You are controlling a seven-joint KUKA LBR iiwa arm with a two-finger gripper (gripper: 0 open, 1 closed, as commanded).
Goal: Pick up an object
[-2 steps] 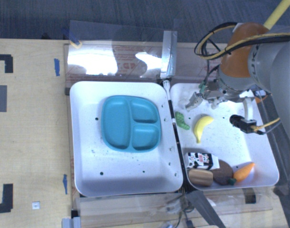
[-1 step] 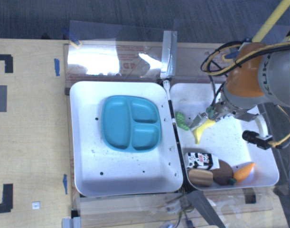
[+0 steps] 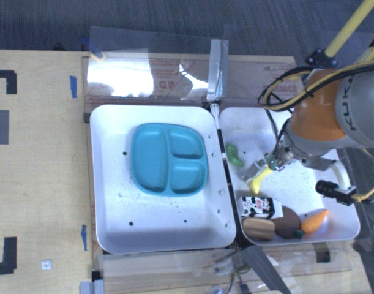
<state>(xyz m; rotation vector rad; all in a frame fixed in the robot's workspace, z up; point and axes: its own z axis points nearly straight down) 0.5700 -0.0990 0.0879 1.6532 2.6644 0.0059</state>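
I have the claw [image 3: 271, 163] low in the right bin [image 3: 309, 192], right over a yellow piece [image 3: 258, 180], since that is the nearest loose item; whether it grips the piece I cannot tell. The blue plate [image 3: 169, 158] lies apart in the left bin [image 3: 107, 182].

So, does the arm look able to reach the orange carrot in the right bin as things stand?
Probably yes. The carrot lies uncovered by the right bin's near wall, with only a brown object touching its left end. The end effector hangs over the same bin, above a yellow item.
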